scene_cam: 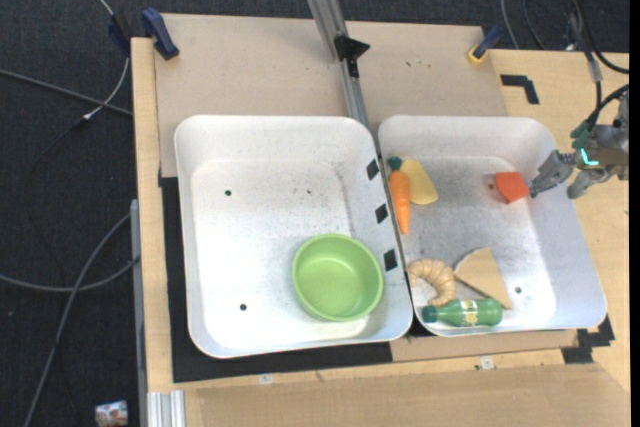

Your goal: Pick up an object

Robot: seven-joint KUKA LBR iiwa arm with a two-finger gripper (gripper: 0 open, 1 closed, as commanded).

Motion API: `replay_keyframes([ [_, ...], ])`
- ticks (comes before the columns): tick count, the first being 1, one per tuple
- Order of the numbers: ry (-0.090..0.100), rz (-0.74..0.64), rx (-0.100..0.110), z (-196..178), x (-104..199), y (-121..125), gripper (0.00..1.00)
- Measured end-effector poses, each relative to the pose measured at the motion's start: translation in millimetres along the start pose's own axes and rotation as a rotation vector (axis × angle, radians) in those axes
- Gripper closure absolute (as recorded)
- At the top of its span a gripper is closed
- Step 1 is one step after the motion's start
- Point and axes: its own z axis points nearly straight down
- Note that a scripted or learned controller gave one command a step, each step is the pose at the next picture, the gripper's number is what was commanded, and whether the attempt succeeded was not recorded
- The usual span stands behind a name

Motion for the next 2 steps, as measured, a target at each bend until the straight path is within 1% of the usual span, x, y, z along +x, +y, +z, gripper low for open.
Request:
replay_keyframes([
  [1, 0.0, 0.0, 0.0, 0.1, 0.0, 0.0, 0.0],
  [2, 0.001, -0.001, 0.005, 62.1, 5.1, 5.9, 0.0],
])
